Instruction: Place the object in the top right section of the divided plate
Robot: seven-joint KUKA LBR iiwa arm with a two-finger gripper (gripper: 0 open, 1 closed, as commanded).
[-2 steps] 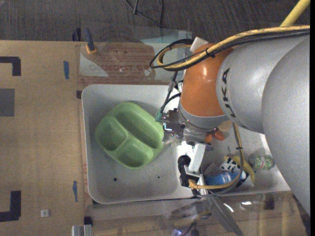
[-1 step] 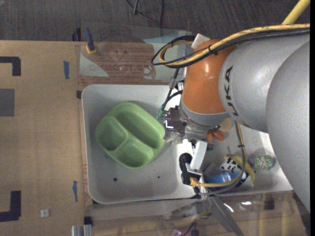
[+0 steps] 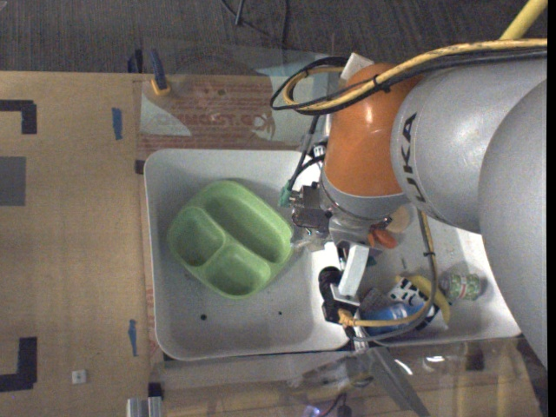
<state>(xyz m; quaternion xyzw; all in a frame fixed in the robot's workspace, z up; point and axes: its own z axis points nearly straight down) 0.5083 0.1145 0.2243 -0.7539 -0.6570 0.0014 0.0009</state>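
Well, object: you cannot tell which item is meant. Several small items lie in the right bin [image 3: 491, 320], all to the right of the divided plate [image 3: 230, 237] and apart from it.
Blue item [image 3: 391, 318]: right of the plate and a little lower, partly under the arm.
Yellow curved item [image 3: 437, 295]: farther right of the plate, touching the blue item.
Green-and-white item [image 3: 462, 285]: farthest right of the plate, just beside the yellow curved item.
Orange item [image 3: 382, 235]: right of the plate, about level with its middle, mostly hidden by the wrist.
Divided plate: green, with three sections. You see it lying flat in the left bin [image 3: 174, 328], one long section along its upper right side and two smaller ones at its left and bottom.
Gripper [image 3: 306, 231]: just beside the plate's right edge, near where the two bins meet. You cannot tell whether it is apart, together or clamped on anything.
Arm [image 3: 452, 129]: grey with an orange band, reaching in from the right of the plate and covering much of the right bin.
Bench [image 3: 69, 233]: pale wood to the left of the plate, with blue tape strips [image 3: 117, 122] up and to the left of it.
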